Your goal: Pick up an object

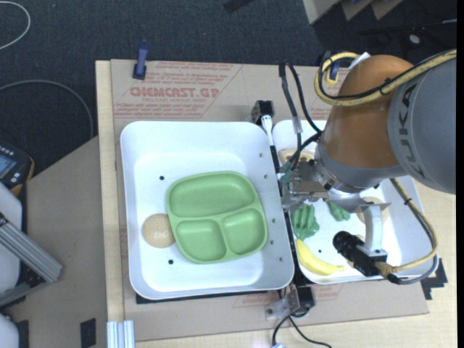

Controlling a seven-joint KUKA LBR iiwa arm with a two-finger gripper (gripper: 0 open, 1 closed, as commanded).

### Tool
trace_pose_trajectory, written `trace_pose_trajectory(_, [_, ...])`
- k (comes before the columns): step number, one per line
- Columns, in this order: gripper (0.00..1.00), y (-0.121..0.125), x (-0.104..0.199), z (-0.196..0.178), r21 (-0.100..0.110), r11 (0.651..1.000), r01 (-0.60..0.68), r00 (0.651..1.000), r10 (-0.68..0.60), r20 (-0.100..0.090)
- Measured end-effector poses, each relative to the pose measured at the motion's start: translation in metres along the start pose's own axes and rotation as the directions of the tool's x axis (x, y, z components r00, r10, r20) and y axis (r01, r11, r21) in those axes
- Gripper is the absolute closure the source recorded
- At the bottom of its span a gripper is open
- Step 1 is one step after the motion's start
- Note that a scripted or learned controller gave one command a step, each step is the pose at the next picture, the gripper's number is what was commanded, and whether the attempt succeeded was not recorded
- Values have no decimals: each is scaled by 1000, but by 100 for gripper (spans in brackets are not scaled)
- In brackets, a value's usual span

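My gripper (pixel 301 193) hangs low over the left part of the right bin (pixel 412 230), under the grey and orange wrist. A green soft toy (pixel 305 222) lies right below it; contact cannot be made out. A second green piece (pixel 338 211) pokes out from under the wrist. At the front of that bin a yellow banana (pixel 315 262) lies flat. The left bin (pixel 138 194) holds a green divided plate (pixel 215 215) and a round beige disc (pixel 156 230) at the plate's left edge.
The bulky arm (pixel 377 122) covers most of the right bin's back half. A narrow wall separates the two bins (pixel 279 194). A cardboard sheet (pixel 174 85) lies behind the left bin, with a small blue clip (pixel 141 61) on its far edge.
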State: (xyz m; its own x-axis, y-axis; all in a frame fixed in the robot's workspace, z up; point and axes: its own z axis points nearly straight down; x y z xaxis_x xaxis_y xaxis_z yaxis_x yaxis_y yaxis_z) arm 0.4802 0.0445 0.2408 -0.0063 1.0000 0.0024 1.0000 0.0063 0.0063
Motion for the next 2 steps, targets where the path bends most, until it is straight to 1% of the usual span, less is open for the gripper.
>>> trace_pose_trajectory(1, [100, 1, 15, -67, -2, 1000, -2, 1000, 2, 1])
trace_pose_trajectory(2, [100, 2, -24, 63, 20, 1000, -12, 1000, 12, 5])
